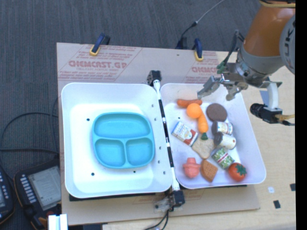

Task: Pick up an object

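Bins sit side by side on the bench. At nine o'clock, the left bin (76, 128) holds a blue divided tray (123, 139). At three o'clock, the right bin (249, 128) holds toy food: an orange (194, 110), a carrot (203, 123), a brown disc (217, 112), a tomato (237, 171). At one o'clock the gripper (220, 86) hovers over that bin's far rim, fingers spread wide, nothing between them.

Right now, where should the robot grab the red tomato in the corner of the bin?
Probably across the tomato's round middle, coming straight down from above. It sits in the near right corner of the right bin, so the bin walls block two sides, and a green can lies close on its upper left. The top is the freest way in. The gripper hovers over the bin's far edge.
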Controlling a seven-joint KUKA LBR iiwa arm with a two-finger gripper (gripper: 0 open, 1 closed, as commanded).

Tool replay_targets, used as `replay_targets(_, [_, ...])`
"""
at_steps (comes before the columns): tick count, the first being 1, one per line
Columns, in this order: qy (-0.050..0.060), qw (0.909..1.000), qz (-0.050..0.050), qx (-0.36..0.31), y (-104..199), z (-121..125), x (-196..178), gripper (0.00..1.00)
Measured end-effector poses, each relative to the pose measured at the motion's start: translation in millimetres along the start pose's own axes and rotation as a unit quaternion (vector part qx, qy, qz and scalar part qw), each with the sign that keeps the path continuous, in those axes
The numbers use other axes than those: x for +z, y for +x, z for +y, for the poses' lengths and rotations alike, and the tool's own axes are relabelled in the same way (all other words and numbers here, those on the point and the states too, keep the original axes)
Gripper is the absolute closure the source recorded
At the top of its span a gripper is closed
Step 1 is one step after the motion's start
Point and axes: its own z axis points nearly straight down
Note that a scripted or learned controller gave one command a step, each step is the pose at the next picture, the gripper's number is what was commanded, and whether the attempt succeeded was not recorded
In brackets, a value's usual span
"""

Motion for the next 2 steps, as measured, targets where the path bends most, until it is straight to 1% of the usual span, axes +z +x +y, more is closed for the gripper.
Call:
replay_targets(1, [0.001, 1.0, 0.0, 0.001, -13.2, -15.2, 127.0, 0.0])
replay_targets(2, [0.0, 1.0, 0.0, 0.0, -13.3, -14.3, 116.5, 1.0])
